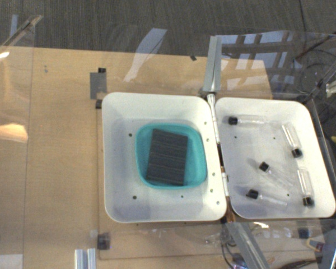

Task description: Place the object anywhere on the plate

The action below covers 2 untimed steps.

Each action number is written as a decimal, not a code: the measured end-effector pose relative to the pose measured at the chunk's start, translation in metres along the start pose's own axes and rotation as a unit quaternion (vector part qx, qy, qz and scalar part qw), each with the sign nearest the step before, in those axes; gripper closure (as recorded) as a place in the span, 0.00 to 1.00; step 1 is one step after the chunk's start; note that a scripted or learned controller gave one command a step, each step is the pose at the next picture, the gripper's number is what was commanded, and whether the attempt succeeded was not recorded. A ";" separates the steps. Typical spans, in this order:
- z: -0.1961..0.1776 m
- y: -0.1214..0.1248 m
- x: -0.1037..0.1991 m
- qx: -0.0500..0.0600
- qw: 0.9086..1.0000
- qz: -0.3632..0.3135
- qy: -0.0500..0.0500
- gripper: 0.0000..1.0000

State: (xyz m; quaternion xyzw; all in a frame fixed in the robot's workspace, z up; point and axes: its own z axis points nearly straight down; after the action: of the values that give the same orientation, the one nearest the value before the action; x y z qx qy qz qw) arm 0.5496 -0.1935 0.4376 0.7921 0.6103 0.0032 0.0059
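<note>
As far as the camera view from above shows, the task looks finished: the object, a dark grey ribbed block (167,157), lies flat on the teal plate (141,150), well inside its rim. The plate is a rounded square dish and it sits near the middle of the left white bin (115,167). The block is a rectangle with its long side running roughly from 12 to 6 o'clock, turned a touch clockwise. It covers most of the plate's floor and leaves a teal margin on every side, widest toward 3 and 9 o'clock. Nothing touches or covers the block.

I judge that little or nothing is left to do. The block rests wholly on the plate, with no edge hanging over the rim, so the placement seems to count as it lies.

At 3 o'clock from the left bin, touching it along a shared edge, stands the right white bin (252,144). It holds five clear tubes with black caps, scattered and lying on their sides: one (243,120) near its 11 o'clock corner, one (291,140) toward 2 o'clock, one (269,170) near the middle, one (263,196) toward 7 o'clock, and one (305,188) toward 4 o'clock. Both bins sit on a pale wooden bench (45,150).

Of the arm's pose I can say nothing from this view, and I cannot tell whether the gripper is spread or pressed together.
</note>
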 end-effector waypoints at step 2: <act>0.001 -0.026 -0.006 0.001 0.984 0.175 0.000 0.00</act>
State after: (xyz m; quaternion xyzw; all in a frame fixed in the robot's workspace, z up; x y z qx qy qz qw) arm 0.5233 -0.1925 0.4366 0.8869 0.4619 0.0033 0.0041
